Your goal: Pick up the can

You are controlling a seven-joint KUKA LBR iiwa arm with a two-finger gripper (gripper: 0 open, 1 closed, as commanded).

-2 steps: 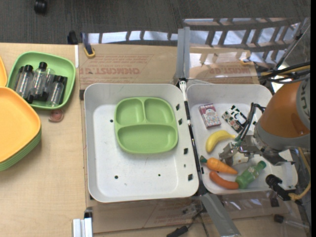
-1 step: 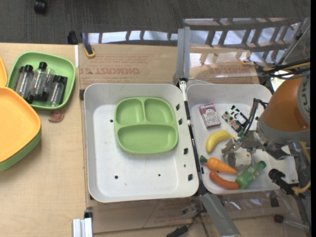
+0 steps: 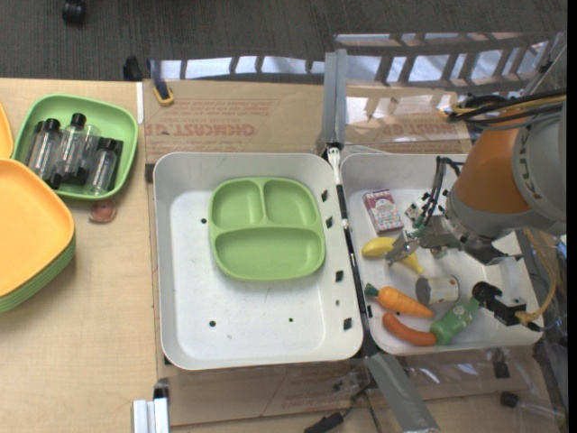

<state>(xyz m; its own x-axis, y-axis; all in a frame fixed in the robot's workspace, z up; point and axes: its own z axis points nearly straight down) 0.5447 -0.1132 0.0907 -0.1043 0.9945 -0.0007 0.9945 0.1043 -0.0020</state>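
Observation:
The can [image 3: 439,290] is a short pale grey cylinder lying on its side in the right bin [image 3: 523,336], its dark end facing left. My gripper [image 3: 402,250] is low in the same bin, up and to the left of the can and apart from it. It sits directly over a yellow banana-like toy [image 3: 378,247], whose ends stick out on both sides of it. The grey arm with its orange band [image 3: 491,177] reaches in from the right.
In the right bin, an orange carrot [image 3: 402,302] and a red sausage-shaped toy [image 3: 407,331] lie left of and below the can. A green object [image 3: 456,323] lies just under it and a pink box [image 3: 383,210] at the back. The left bin [image 3: 180,269] holds a green divided plate [image 3: 267,227].

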